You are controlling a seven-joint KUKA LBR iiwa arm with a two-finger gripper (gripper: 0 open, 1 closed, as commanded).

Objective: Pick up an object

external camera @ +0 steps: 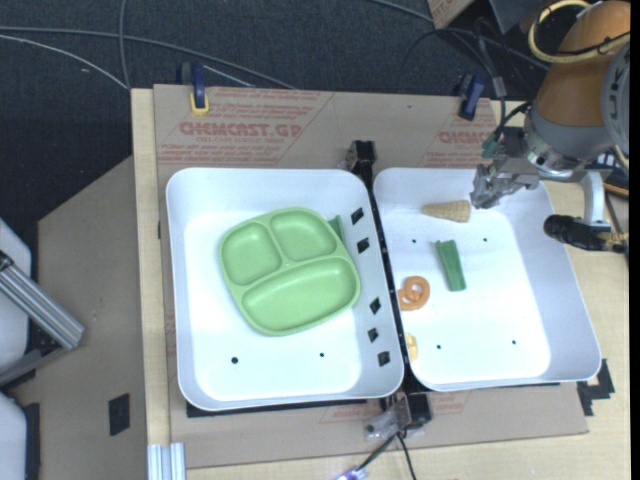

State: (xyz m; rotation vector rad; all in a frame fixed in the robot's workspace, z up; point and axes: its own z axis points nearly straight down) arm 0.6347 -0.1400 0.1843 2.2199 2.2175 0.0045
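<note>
**Two bins, four loose things, one arm**

Two shallow white bins sit side by side on the bench. One green divided plate (290,270) lies in the left bin (200,348), a little tilted, with three compartments: two small ones toward the far side and one large one toward the near side. One small dark green piece (336,230) peeks out at the plate's far right edge, touching it.

Three things lie in the right bin (540,338). One orange ring (414,292) rests near the bin's left wall. One green stick (450,265) lies just right of the ring, apart from it, running roughly front to back. One tan cone (446,210) lies on its side toward the far end of the bin, its tip pointing left.

One gripper (489,190) hangs just right of the cone's wide end, close beside it. Whether its fingers are spread or closed cannot be told; nothing is seen between them. One grey arm (570,88) with an orange band rises behind it.
</note>
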